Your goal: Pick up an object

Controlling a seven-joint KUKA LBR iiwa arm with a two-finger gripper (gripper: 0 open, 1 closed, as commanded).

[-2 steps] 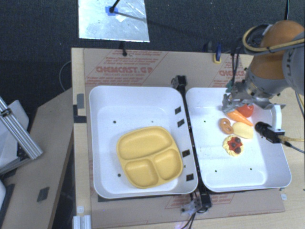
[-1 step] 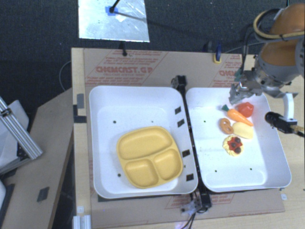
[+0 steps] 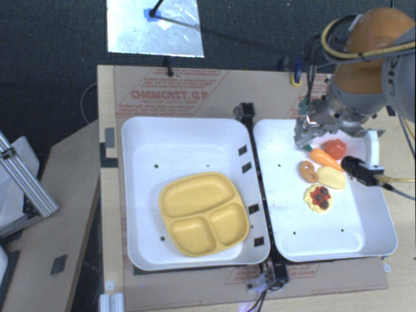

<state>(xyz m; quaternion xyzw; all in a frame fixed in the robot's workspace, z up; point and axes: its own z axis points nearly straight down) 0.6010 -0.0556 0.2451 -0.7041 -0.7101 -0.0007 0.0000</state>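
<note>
In the right bin (image 3: 325, 239) lie a red tomato-like piece (image 3: 335, 149), an orange carrot (image 3: 323, 157), a small brown ring (image 3: 307, 171), a pale yellow oval piece (image 3: 332, 178) and a round tart with red and dark berries (image 3: 318, 198). My gripper (image 3: 305, 138) hangs over the bin's far part, just left of the carrot and the red piece. The wrist hides the gripper's tips. Nothing shows held in it.
The left bin (image 3: 149, 142) holds a yellow three-compartment tray (image 3: 203, 212). A dark divider with clips (image 3: 255, 174) runs between the bins. A shiny metal sheet (image 3: 155, 18) lies beyond the bench.
</note>
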